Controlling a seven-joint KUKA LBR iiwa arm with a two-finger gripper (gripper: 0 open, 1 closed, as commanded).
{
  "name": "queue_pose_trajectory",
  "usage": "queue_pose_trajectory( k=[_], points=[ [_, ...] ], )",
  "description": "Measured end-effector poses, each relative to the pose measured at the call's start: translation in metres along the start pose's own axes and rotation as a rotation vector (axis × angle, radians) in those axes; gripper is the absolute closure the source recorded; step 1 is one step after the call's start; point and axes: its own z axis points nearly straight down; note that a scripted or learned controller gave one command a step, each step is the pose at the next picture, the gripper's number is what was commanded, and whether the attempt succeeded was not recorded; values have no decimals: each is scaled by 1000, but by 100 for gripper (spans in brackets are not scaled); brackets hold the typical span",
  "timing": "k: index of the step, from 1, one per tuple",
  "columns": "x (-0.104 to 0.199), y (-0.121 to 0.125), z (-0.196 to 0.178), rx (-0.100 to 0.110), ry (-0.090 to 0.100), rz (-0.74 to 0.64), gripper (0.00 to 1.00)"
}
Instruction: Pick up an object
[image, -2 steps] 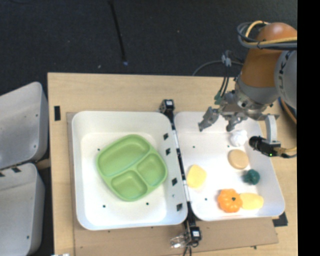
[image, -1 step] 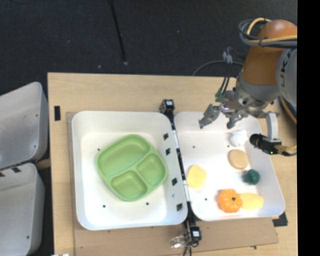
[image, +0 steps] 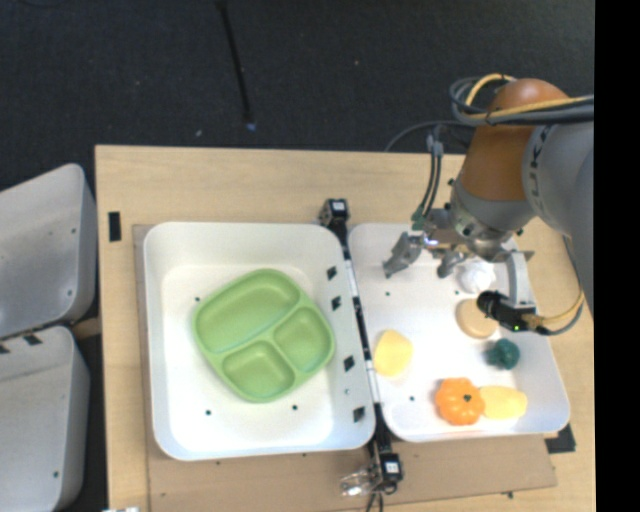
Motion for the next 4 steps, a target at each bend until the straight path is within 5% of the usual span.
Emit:
queue_pose_trajectory(
  k=[2,3,4],
  points=[
    [-12,-5,90,-3,0,2,0],
    [-13,-4,77,-8,0,8,100],
    [-14,-1,34,-10,0,5,100]
  ],
)
